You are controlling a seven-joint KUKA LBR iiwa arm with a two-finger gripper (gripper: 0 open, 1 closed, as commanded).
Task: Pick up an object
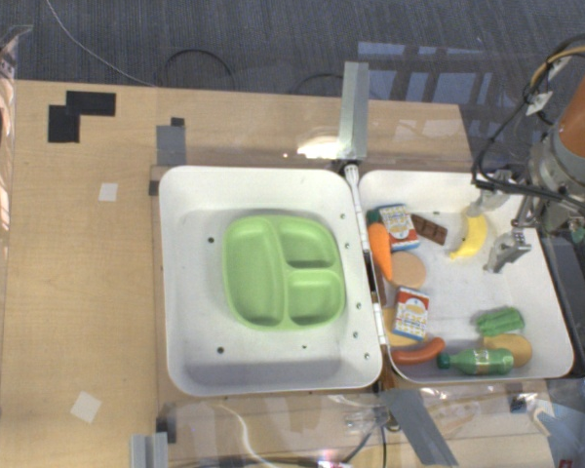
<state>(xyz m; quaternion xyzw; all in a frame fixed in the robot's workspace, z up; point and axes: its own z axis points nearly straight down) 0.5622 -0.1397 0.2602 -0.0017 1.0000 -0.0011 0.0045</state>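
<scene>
Jaws hover beside the banana near the right bin's far rim.

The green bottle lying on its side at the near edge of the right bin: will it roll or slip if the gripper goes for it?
The green plastic bottle looks round-bodied and lies flat, so a nudge would probably roll it. Its glossy surface suggests it could slip between the fingers. The red sausage and yellow-orange piece seem to touch it, so they may shift too.

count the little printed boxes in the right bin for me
2. One box lies near the top left of the right bin, just above the carrot. The other box lies lower down, above the sausage. None seems hidden.
</scene>
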